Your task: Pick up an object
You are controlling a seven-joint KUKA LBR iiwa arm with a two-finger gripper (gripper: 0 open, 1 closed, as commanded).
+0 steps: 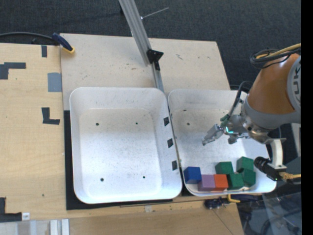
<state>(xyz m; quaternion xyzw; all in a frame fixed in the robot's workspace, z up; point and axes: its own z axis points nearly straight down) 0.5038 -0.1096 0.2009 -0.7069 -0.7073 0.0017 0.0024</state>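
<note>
My gripper hangs over the middle of the right bin, with the grey and orange arm coming in from the right. Its two fingers stand apart, open, and there is nothing between them. The blocks lie along the bin's front edge, below the gripper and apart from it: a blue block, a purple block, an orange block, and several green blocks clustered toward the front right corner.
The left bin sits beside the right one, their rims touching. A slanted metal rail runs from the top down to the gap between the bins. A blue and yellow clamp lies at the bench's far left.
</note>
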